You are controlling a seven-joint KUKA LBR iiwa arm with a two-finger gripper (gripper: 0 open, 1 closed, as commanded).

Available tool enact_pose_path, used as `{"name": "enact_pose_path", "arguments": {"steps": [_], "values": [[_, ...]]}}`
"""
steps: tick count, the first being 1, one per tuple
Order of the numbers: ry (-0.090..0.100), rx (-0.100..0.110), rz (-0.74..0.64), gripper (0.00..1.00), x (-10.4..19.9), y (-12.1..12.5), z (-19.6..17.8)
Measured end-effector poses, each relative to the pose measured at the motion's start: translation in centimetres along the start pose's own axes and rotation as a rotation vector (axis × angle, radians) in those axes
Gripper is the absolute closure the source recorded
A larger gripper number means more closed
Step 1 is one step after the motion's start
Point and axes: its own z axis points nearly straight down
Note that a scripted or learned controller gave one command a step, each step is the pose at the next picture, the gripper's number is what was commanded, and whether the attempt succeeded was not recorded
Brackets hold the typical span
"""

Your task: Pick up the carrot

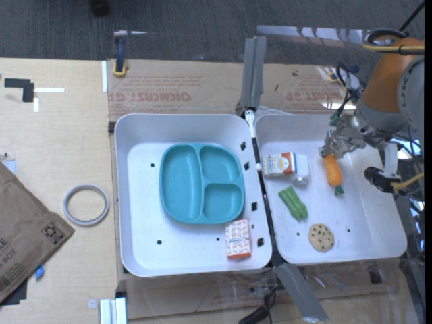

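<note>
A: Upper right of the frame, where is the arm?

B: The arm (391, 79), grey with an orange band, reaches over the right bin (378, 248). Its gripper (332, 152) hangs at the bin's upper middle, directly above the carrot's top end.

A: And the carrot itself?

B: The carrot (333, 172) sits in the right bin's upper half, orange body pointing up the frame, green tip toward lower right. Its top meets the gripper's tip; whether it is between the fingers cannot be told from this angle.

A: So is the claw wide or narrow?

B: Cannot tell; the wrist hides it.

A: What else is in that bin?

B: A small carton (279, 164) lies left of the carrot, a can (301, 174) just beside it. Below them a green pepper (293, 203), and near the lower edge a cookie (321, 237).

A: The left bin?

B: The left bin (135, 181) holds a teal tray (201, 182) with three compartments at centre and a red-and-white box (237, 239) at lower right, just beside the tray's corner.

A: Outside the bins?

B: A tape ring (86, 204) at the left of the frame, a cardboard sheet (27, 235) at lower left.
</note>
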Motion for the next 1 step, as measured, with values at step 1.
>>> {"name": "enact_pose_path", "arguments": {"steps": [1], "values": [[0.002, 0.0, 0.18, 1.0, 2.7, 1.34, -1.12]]}}
